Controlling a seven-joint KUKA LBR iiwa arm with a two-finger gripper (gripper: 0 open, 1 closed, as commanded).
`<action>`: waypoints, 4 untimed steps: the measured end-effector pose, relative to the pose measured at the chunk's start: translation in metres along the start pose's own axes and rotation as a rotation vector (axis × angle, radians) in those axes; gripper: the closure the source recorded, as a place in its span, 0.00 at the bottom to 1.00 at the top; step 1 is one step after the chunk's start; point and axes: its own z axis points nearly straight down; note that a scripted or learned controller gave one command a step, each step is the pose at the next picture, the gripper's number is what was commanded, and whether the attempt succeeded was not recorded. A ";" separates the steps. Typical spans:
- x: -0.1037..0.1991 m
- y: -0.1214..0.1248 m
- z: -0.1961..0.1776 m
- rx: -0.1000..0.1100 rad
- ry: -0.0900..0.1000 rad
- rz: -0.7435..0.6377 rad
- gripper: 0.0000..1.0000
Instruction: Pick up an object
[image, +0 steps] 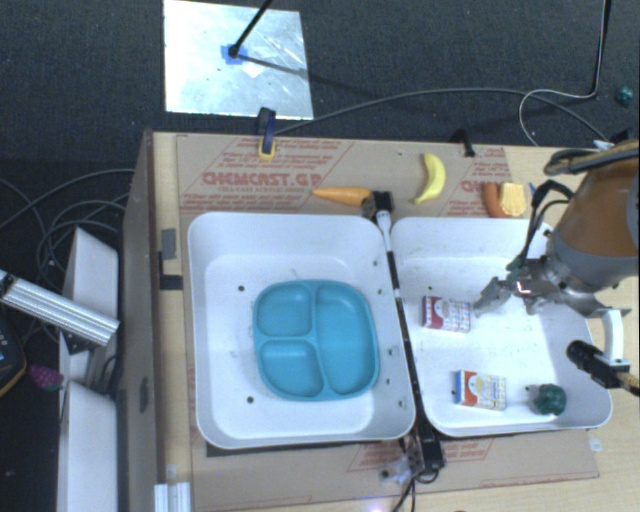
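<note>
Three things lie loose in the right bin (430, 235): a small red-and-white carton (445, 314) near the bin's left wall, a white carton with orange and blue print (478, 389) toward the front, and a dark green ball-like object (547, 399) by the front right corner. Nearest to the claw (512, 291) is the red-and-white carton, which sits just beside it on the view's left and slightly toward the front; its long axis runs roughly left to right across the bin. At this size I cannot tell whether the claw is released or clenched, and nothing shows as gripped in it. My judgement is that the coming move turns on a short shift leftward and down onto that carton, closing across its short side. Room is fair: bare bin floor surrounds the carton, though the divider between the bins (396, 300) stands close on its left, so a push that way could jam it against the wall. Left bin (215, 300) carries a blue sectioned plate (316, 338), well apart. On the worktop (300, 170) behind the bins lie a banana (432, 177) and a carrot (340, 196).
</note>
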 end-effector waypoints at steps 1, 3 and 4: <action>0.037 -0.035 0.042 0.001 0.001 -0.001 0.00; 0.007 -0.015 0.068 0.000 -0.001 0.001 0.00; 0.025 0.071 0.067 -0.004 0.000 -0.003 0.00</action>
